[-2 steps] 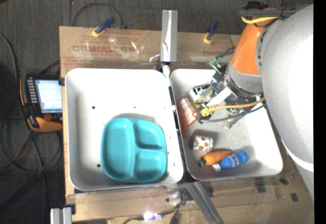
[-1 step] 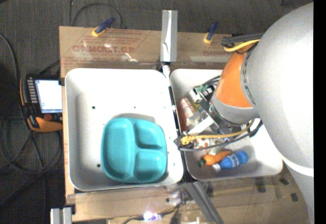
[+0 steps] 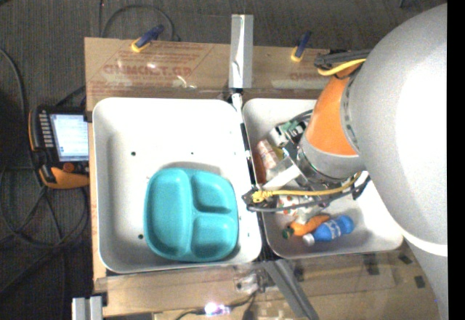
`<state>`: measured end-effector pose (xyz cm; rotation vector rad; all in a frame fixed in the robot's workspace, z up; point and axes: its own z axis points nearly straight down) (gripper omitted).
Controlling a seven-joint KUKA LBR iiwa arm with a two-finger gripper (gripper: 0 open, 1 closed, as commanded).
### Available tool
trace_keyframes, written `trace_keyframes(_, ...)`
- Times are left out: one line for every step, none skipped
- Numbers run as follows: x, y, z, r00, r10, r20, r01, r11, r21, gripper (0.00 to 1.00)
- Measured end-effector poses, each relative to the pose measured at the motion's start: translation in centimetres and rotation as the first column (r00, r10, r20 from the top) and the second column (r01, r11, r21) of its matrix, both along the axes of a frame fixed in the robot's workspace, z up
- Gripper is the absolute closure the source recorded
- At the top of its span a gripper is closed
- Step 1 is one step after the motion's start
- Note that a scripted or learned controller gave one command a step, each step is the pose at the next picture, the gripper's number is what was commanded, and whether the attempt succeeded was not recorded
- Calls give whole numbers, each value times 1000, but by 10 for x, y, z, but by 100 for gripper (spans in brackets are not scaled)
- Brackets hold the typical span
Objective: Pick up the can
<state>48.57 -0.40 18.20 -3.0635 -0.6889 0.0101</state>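
A copper-coloured can [image 3: 266,158] lies in the right bin [image 3: 378,242], close to its left wall. The grey arm with its orange band [image 3: 330,126] comes in from the right and covers most of that bin. My gripper [image 3: 285,166] hangs low over the bin's left half, right beside the can and partly over it. Wrist hardware and cables hide whether it touches the can. A yellow cable [image 3: 290,194] runs under the wrist.
A blue-capped plastic bottle [image 3: 330,228] and an orange object [image 3: 306,224] lie near the right bin's front edge. A teal divided plate [image 3: 192,214] rests in the left bin [image 3: 116,122]. A handheld pendant [image 3: 62,142] sits left of the bench.
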Motion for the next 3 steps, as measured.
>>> trace_keyframes(66, -37, 0, 997, -74, 0, 74, 997, -4, 0)
trace_keyframes(16, -94, -80, 986, -164, -1, 164, 986, -2, 0)
trace_keyframes(13, -96, -92, 1000, 24, 12, -24, 1000, -7, 0)
